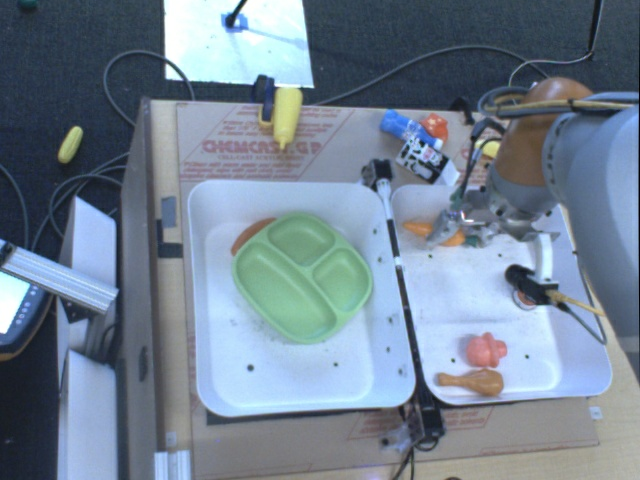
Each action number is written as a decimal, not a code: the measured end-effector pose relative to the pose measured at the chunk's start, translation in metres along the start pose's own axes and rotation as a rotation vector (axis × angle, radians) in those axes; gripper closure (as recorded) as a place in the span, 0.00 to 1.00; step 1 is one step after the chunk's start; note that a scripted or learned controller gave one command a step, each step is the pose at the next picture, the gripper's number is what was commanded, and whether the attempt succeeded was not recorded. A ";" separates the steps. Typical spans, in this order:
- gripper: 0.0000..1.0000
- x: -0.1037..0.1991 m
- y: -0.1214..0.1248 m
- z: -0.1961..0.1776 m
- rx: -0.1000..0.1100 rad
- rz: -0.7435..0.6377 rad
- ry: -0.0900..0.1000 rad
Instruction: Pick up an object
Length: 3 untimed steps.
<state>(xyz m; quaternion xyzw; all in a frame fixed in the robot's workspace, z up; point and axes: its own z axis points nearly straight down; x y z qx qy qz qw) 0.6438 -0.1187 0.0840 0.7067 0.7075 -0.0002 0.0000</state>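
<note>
Hovering low at the far end of the right white bin [575,368], the pincer [462,220] sits over a small orange carrot-shaped toy [432,231]; whether its grip is spread or pressed together cannot be told. Judged from here, that slim toy could slip sideways or get pushed against the bin wall.

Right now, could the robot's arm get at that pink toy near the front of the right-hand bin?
Probably yes. The pink toy lies in the open on the floor of the right bin, apart from the orange drumstick-shaped toy beside it, and the gripper is over the same bin.
</note>
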 end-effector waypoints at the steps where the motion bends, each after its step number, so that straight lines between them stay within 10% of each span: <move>1: 0.00 0.011 0.021 0.000 0.016 -0.001 -0.001; 2: 0.00 0.013 0.021 0.000 0.016 -0.001 -0.006; 3: 1.00 0.013 0.022 -0.013 0.017 -0.007 -0.006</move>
